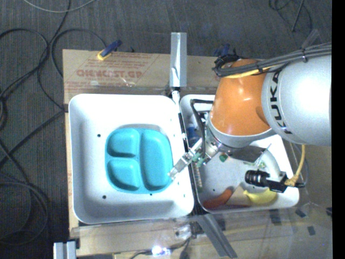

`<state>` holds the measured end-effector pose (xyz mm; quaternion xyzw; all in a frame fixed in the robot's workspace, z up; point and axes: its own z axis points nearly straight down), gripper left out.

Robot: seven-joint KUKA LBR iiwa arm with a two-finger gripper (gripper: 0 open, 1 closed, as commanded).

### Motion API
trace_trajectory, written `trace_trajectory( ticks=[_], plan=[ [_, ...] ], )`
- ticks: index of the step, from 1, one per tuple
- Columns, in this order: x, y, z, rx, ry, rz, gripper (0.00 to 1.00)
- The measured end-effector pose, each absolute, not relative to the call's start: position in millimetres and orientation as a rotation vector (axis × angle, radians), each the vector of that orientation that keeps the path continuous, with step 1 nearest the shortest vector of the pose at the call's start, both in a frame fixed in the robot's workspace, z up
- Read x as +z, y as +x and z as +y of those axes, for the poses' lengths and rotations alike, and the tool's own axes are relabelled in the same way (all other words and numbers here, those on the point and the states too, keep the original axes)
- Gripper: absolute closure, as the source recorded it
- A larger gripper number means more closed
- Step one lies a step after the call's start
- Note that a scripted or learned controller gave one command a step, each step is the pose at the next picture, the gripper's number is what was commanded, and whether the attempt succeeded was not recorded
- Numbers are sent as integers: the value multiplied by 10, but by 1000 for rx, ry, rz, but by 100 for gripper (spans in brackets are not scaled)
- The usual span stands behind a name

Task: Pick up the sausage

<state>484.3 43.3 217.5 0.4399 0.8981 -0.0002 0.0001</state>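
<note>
1. Orange and grey, the arm (pixel 253 104) reaches in from the right and covers most of the right bin (pixel 291 198); its claw (pixel 195 158) sits low over the ridge between the two bins, at the right bin's left wall; whether the claw is released or clenched I cannot tell, as the wrist hides it.
2. Reddish-brown, the sausage (pixel 221 199) lies on the near floor of the right bin, nearer than the claw and apart from it; part of it is hidden by the bin's near rim.
3. Yellow, a banana-like piece (pixel 261 197) lies just right of the sausage; a black cylindrical part (pixel 264 179) of the arm's fittings lies just above it.
4. Turquoise, a divided plate (pixel 139 158) with three compartments sits in the middle of the left bin (pixel 86 144); its right edge is near the claw.
5. Brown cardboard (pixel 113 72) covers the desk on the far side of the left bin; a yellow-and-blue clamp (pixel 108 49) sits at its far edge.
</note>
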Motion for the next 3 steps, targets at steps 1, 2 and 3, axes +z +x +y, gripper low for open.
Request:
trace_trajectory(
  ticks=[1, 2, 3],
  plan=[
    [2559, 4844, 561, -1, 1409, 2807, 0],
    [2058, 5105, 1312, -4, 1480, 2774, 0],
    [1414, 4815, 1879, -8, 1520, 2755, 0]
  ],
)
